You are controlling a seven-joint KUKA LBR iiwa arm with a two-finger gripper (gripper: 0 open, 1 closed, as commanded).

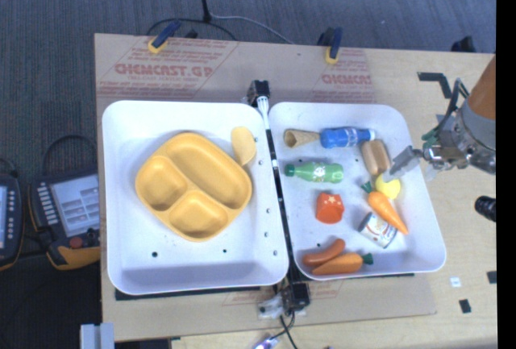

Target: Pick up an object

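Note:
The right bin (419, 178) holds several toy foods. Along its back lie a cone (300, 137) and a blue bottle (345, 136). A green bottle (316, 172) and a red pepper (329, 207) sit toward the middle. At its right side are a tan bun (375, 155), a yellow lemon (389, 187), a carrot (388, 211) and a small can (376, 230). A sausage (322, 251) and a second carrot (344, 263) lie at the front. My gripper (409, 159) reaches over the bin's right rim, just above the bun and lemon. No object hangs from it.
The left bin (121, 178) carries a yellow divided tray (193, 184) and a tan slice (243, 144) by the divider. Clamps (331, 45) hold the brown board at the back. A pendant (64, 210) lies off the bench's left side.

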